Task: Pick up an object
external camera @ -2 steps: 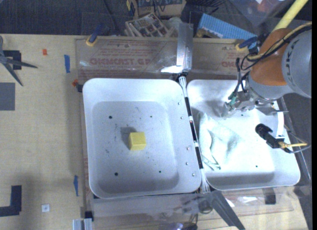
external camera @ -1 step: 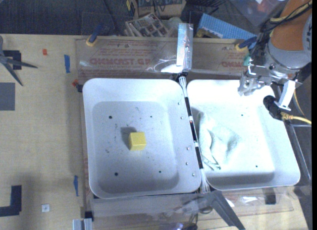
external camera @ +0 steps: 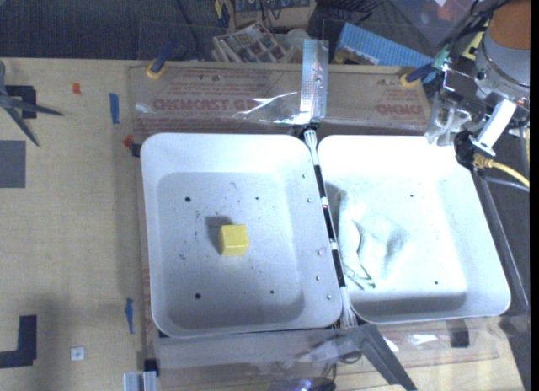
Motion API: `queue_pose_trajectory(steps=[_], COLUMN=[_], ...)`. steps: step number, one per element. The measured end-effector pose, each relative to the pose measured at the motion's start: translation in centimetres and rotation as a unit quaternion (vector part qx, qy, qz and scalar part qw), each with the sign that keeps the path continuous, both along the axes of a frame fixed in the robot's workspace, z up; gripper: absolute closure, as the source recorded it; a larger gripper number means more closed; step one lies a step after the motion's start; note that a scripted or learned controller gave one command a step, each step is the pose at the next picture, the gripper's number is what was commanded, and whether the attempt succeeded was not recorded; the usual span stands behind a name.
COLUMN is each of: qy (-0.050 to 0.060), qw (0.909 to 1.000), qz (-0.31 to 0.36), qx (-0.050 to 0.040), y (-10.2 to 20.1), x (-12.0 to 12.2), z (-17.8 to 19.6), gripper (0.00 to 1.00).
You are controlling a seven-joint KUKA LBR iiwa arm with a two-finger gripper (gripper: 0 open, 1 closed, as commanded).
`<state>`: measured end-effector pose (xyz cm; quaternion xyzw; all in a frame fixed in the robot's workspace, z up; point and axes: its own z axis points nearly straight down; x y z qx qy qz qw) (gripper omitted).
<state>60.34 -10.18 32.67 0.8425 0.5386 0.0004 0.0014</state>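
A: Camera view status?

B: Small yellow cube (external camera: pixel 234 239) sits on the floor of the left shallow white plastic bin (external camera: pixel 168 170), near centre, alone, casting a short shadow to its upper left.

A: And you?

B: My grey two-finger gripper (external camera: pixel 445 121) hangs above the far right corner of the right white bin (external camera: pixel 472 288), at that bin's back rim. Jaws: can't tell how they stand, the wrist hardware and cables blur them. Nothing visible between them.

A: Relation to the cube?

B: Well apart. Cube is one bin over, to the left and nearer the camera. A pale crumpled thing (external camera: pixel 375 246) lies in the right bin, below me.
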Motion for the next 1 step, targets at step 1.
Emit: queue_pose_trajectory(steps=[1], qy=[0.0], qw=[0.9997], qz=[-0.026], qx=[0.0002], y=[-0.74], x=[4.27], z=[-0.25], gripper=[1.0])
